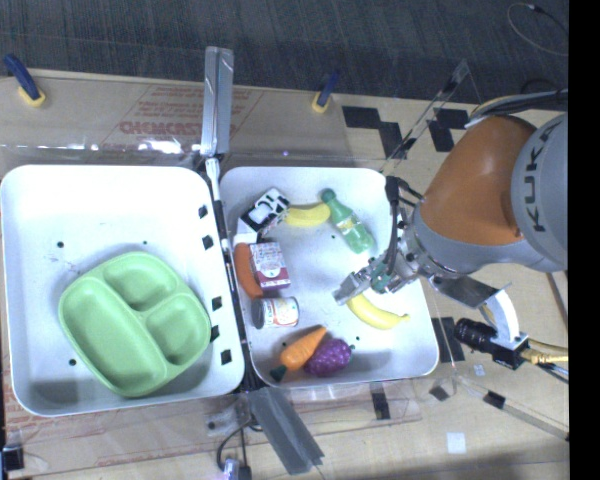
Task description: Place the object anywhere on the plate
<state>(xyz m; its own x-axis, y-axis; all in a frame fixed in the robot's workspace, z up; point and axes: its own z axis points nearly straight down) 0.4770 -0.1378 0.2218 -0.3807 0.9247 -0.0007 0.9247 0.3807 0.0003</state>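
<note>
A green three-compartment plate [135, 320] lies in the left bin [30, 228]. The right bin [310, 183] holds several toy foods: a yellow banana [378, 314] near its right wall, a second banana [306, 215] at the back, a green bottle [348, 224], a red carton [270, 266], an orange sausage-like piece [243, 271], a small can [278, 313], a carrot [302, 349], purple grapes [328, 356] and a black-and-white toy [266, 209]. My gripper [365, 282] hangs low over the right bin, just above the yellow banana's upper left end. I see nothing held between its fingers.
A metal divider [216, 98] stands upright between the two bins at the back. Clamps [25, 80] sit on the cardboard bench behind. The arm's orange band [480, 183] looms over the right bin's right wall.
</note>
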